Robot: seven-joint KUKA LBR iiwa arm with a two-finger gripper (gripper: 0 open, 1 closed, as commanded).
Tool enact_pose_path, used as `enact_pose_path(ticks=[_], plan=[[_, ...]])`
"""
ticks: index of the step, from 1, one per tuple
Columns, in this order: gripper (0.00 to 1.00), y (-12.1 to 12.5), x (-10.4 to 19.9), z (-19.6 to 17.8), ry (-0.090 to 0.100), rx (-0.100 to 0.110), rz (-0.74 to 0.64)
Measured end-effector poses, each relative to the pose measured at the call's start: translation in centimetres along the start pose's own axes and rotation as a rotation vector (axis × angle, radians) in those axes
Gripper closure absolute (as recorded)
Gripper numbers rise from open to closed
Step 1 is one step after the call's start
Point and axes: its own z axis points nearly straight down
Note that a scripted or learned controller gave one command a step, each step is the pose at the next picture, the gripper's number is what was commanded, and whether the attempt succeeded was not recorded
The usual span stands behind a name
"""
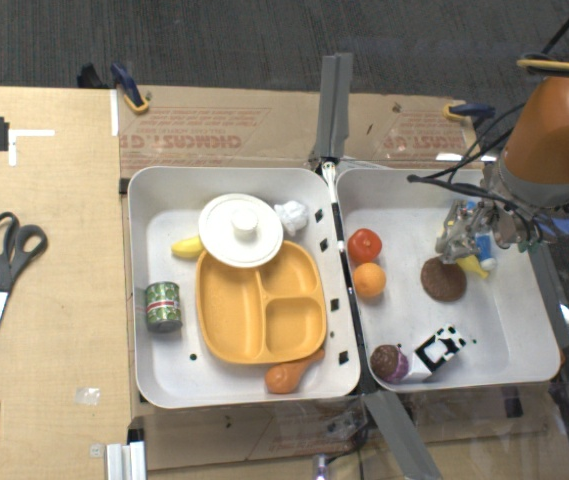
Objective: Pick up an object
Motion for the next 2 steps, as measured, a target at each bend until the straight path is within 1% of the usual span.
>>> enact_pose_path(ticks=[1,2], plan=[[1.00,4.43,0.77,-15.83,0.008,-0.004,0.158],[0.00,4.42,0.79,-15.79,0.009,-0.004,0.158]])
